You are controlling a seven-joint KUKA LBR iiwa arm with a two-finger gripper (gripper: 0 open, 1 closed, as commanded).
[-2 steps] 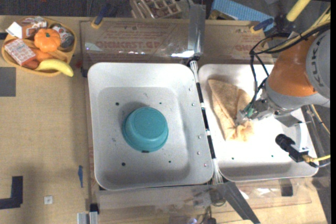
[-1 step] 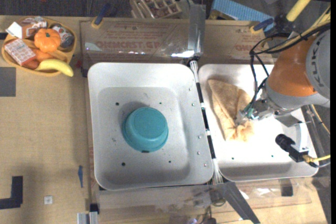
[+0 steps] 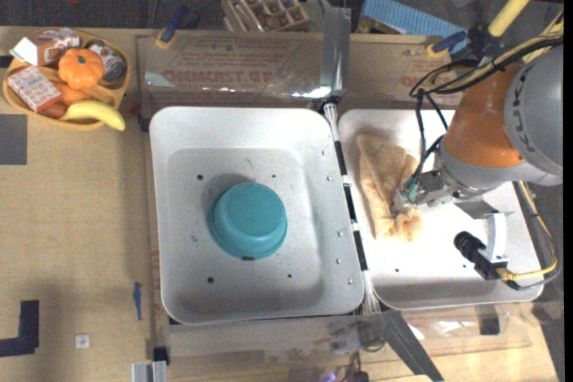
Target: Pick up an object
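Gripper (image 3: 407, 208) down in right bin (image 3: 448, 268), touching slice (image 3: 383, 179) lying just left of it; grip state cannot be told. Recommend centring on slice's lower end before lifting. 1 bowl (image 3: 249, 220) sits well left.

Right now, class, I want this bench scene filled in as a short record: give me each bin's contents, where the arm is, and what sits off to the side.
left bin: white shallow bin holding an upturned teal plastic bowl
right bin: white shallow bin holding a tan floppy flat piece
arm: over the right bin, pincer at the tan piece's lower end
bench side: yellow dish with banana and small orange pumpkin
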